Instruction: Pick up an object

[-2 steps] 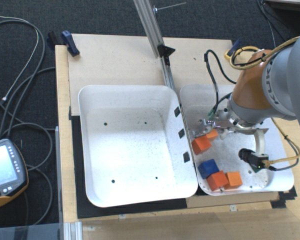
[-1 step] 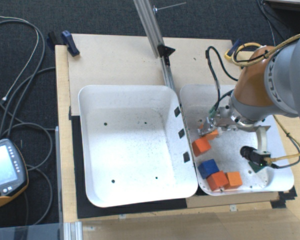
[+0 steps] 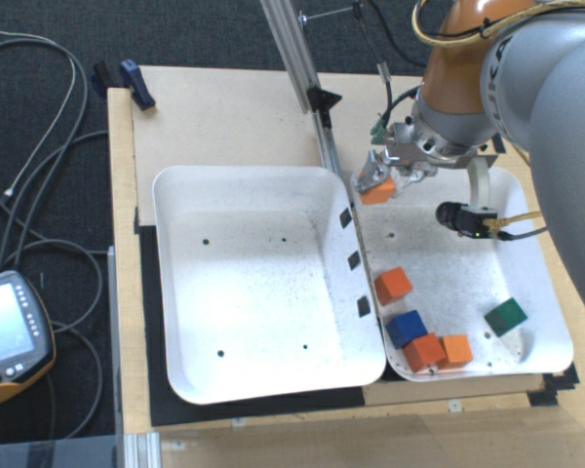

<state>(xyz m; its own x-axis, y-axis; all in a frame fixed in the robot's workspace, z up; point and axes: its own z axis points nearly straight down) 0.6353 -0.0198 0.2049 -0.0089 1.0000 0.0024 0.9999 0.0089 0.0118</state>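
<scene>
My gripper (image 3: pixel 375 181) hangs over the far left corner of the right bin (image 3: pixel 541 291), close to the divider between the bins. It is shut on a small orange block (image 3: pixel 378 193), which sits between the fingertips and looks lifted off the bin floor. More blocks lie on the right bin's floor: an orange one (image 3: pixel 394 284), a blue one (image 3: pixel 406 328), a red-orange one (image 3: pixel 426 352), another orange one (image 3: pixel 456 349) and a green one (image 3: pixel 506 316).
The left bin (image 3: pixel 175 261) stands beside the right one. A slanted metal pole (image 3: pixel 291 47) rises behind the bins near the gripper. A black sensor with a cable (image 3: pixel 465 219) hangs off the wrist over the right bin.
</scene>
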